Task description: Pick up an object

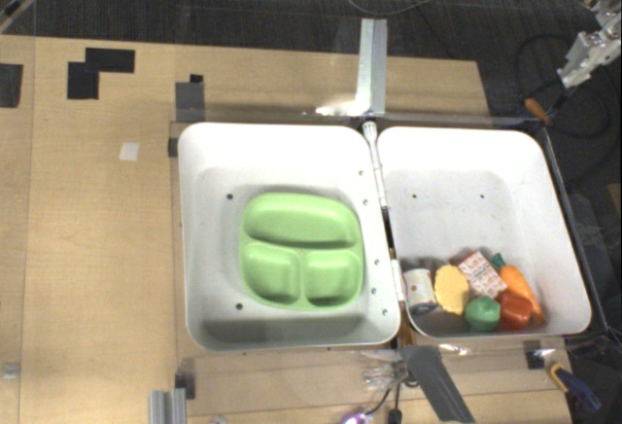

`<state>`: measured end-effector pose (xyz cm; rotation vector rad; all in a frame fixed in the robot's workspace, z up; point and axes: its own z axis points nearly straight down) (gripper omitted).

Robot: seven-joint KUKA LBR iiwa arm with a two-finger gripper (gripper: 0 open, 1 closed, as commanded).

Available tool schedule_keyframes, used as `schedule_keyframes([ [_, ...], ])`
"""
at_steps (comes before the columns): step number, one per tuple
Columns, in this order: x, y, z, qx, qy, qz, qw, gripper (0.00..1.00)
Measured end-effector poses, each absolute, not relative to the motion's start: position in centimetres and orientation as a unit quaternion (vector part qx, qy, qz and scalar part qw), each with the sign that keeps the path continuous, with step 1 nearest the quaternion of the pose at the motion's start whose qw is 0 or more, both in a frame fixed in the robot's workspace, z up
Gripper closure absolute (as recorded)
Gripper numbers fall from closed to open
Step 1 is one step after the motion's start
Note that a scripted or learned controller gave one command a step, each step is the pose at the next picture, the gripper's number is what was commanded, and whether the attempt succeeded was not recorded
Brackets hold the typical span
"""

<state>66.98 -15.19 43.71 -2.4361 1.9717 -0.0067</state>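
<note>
White right-hand bin (466, 169) holds the small objects (476, 291) bunched in its near corner, well below and left of the tool (591, 53), whose state I cannot tell.

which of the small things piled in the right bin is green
The round green ball at the front of the pile in the right bin. Its neighbours are a yellow piece, an orange carrot and a white can.
</note>
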Motion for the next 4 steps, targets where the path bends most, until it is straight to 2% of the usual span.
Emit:
schedule_keyframes([
  [1,67.0,-13.4,43.7,-0.850,0.527,-0.0022,0.003,1.00],
  [2,66.9,-15.0,43.7,-0.914,0.406,-0.0026,0.003,1.00],
  [3,66.3,-9.4,43.6,-0.957,0.290,-0.0025,0.002,1.00],
  [4,66.9,-2.0,43.6,-0.975,0.221,-0.0026,0.002,1.00],
])
